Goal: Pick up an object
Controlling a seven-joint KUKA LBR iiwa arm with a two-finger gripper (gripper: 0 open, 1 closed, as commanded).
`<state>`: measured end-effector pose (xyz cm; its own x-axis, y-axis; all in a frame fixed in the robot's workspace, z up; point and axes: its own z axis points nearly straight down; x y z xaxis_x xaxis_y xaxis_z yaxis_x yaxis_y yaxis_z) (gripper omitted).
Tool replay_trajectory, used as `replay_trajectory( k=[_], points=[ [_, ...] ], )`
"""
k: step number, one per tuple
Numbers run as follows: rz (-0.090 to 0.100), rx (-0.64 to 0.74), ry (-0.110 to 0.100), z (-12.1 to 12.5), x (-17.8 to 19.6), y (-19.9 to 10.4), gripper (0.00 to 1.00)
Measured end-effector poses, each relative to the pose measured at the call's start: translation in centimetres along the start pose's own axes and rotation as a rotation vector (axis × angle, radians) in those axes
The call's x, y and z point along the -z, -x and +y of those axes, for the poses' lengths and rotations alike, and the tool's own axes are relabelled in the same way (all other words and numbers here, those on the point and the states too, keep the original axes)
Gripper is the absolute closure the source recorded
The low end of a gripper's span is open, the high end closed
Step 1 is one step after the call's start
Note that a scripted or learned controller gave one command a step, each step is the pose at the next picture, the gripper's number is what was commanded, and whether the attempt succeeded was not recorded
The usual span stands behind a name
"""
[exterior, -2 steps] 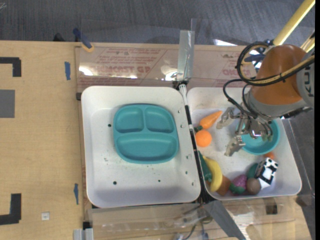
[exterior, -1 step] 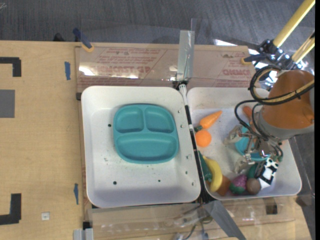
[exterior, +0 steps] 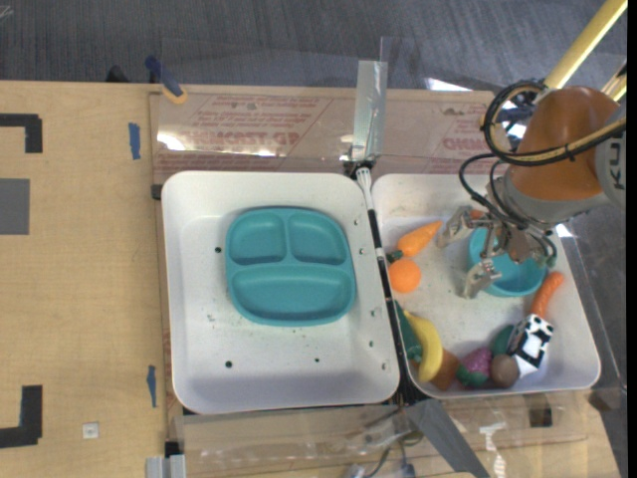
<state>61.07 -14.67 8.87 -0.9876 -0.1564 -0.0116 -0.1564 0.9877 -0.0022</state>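
the gripper (exterior: 476, 252) hangs low in the right bin (exterior: 577, 366), its metal fingers spread with nothing between them, just left of a smooth teal bowl (exterior: 518, 277). the candidates are glossy toy foods: a carrot (exterior: 418, 238) and an orange (exterior: 404, 277) further left, and a curved banana (exterior: 428, 345) nearer. a teal divided plate (exterior: 291, 265) lies in the left bin (exterior: 189, 297).
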Motion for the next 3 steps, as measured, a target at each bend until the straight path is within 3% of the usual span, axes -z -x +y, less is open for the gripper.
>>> replay_trajectory(
  k=[1, 2, 3],
  points=[
    [-0.004, 0.16, 0.013, -1.6, 0.0, -1.5, 0.0],
    [-0.014, 0.162, 0.017, -1.2, 1.1, -1.0, 1.0],
    [-0.006, 0.248, -0.001, -4.0, 0.2, -11.0, 1.0]
  ],
)
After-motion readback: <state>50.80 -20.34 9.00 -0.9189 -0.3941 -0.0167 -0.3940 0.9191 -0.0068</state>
